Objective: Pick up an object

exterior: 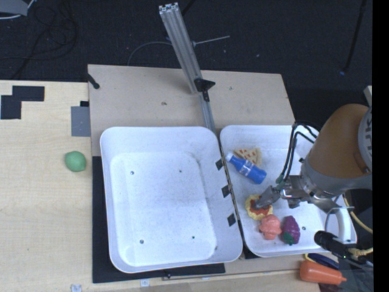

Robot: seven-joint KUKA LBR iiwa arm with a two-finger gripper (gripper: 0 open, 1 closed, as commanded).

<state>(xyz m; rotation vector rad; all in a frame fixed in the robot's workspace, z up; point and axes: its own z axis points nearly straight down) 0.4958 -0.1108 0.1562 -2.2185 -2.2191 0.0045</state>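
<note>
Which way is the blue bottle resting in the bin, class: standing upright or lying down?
Lying down. The blue bottle rests on its side in the right bin, its white cap end pointing up-left beside the waffle.

Robotics lab, bench (182,96) with white bins (115,163), loose cables (55,17)

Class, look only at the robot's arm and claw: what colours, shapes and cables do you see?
The arm is bulky and rounded: an orange-brown section above a grey wrist. Black cables loop along its left side. The small dark claw sticks out from the wrist; it is too blurred for markings.
</note>
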